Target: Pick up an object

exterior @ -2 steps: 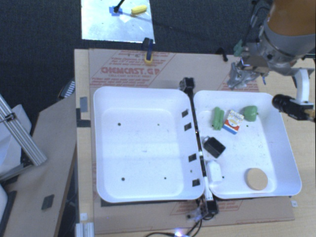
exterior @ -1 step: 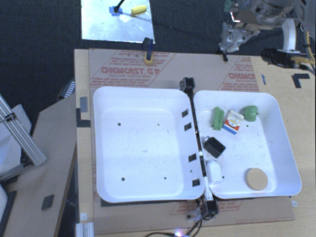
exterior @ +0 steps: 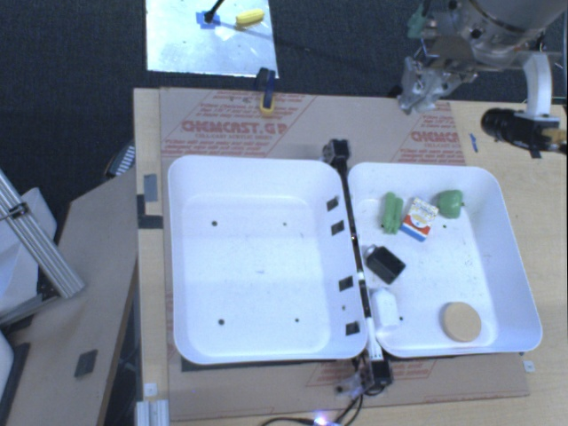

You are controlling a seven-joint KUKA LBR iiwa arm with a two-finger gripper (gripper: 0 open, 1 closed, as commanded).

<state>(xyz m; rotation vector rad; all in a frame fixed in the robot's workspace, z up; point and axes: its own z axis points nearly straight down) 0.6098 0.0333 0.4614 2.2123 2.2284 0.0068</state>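
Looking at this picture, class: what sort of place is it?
Probably a robotics lab bench: a robot arm hangs over two white bins, one holding small test objects such as a tan disc.

1. Two white bins: the left bin point(exterior: 257, 264) and the right bin point(exterior: 506, 264).
2. Two green pieces: a long one point(exterior: 391, 212) and a rounder one point(exterior: 450, 203).
3. One small carton point(exterior: 420, 219), white, red and blue.
4. One black block point(exterior: 385, 264).
5. One tan disc point(exterior: 461, 321).
6. One white object point(exterior: 384, 307), possibly a bottle; it blends into the bin.
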